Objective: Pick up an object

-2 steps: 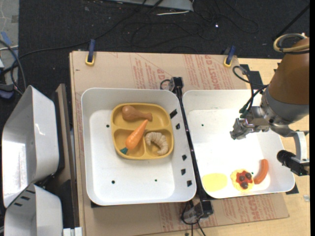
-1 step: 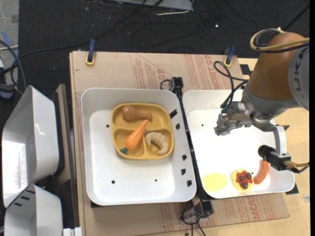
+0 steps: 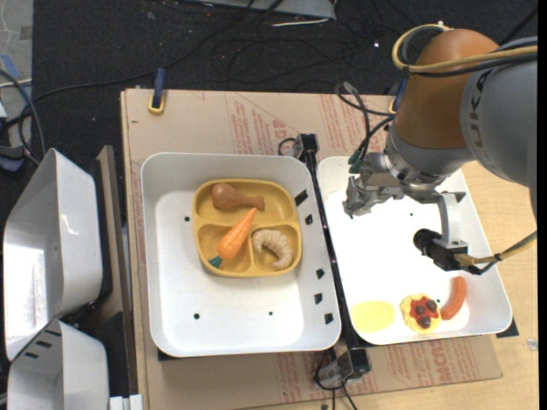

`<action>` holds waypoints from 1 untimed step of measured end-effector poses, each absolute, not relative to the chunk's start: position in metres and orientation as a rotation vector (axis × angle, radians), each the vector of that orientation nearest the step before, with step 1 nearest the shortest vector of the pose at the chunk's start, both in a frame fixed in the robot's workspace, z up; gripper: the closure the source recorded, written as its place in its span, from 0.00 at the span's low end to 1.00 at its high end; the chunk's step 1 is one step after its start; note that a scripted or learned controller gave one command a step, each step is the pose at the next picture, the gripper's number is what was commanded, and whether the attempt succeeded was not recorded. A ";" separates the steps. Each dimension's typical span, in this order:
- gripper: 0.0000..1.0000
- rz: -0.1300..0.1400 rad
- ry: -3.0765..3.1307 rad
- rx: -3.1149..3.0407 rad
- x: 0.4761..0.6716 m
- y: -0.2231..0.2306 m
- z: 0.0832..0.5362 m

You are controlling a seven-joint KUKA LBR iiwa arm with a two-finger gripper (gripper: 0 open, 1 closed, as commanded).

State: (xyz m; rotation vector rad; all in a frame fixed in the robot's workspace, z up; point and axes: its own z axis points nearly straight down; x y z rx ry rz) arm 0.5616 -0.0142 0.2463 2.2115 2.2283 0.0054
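Nearest in the right bin [image 3: 386, 259], along its near wall, lie three small toy foods: a flat yellow disc [image 3: 373, 316] to the left, a round tart [image 3: 420, 311] with dark and red toppings beside it, and an orange sausage [image 3: 455, 297] at the right, tilted and just beside the tart. These look like light, hard plastic pieces. The sausage is probably the easiest to take, pinched across its narrow middle, though its smooth, rounded skin may slip. The disc lies so flat that it offers little edge, and the tart would need a grip across its rim. In the left bin [image 3: 239, 310] sits a yellow divided plate [image 3: 199, 229]. It holds a pale shrimp [image 3: 273, 248] in its near right compartment, a carrot [image 3: 238, 234] lying slantwise at the near left, and a brown drumstick [image 3: 237, 197] in the far compartment. All three are likely light and stiff too, but the plate's ridges would crowd a grasp. Farther back, the hand [image 3: 359, 202] hangs over the bare far left part of the right bin, well apart from the three foods. Nothing can be seen in it, and I cannot tell whether it is spread or pressed together. Both bins rest on the brown table [image 3: 222, 374].
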 end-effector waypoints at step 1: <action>1.00 0.004 2.228 2.212 0.591 0.024 0.247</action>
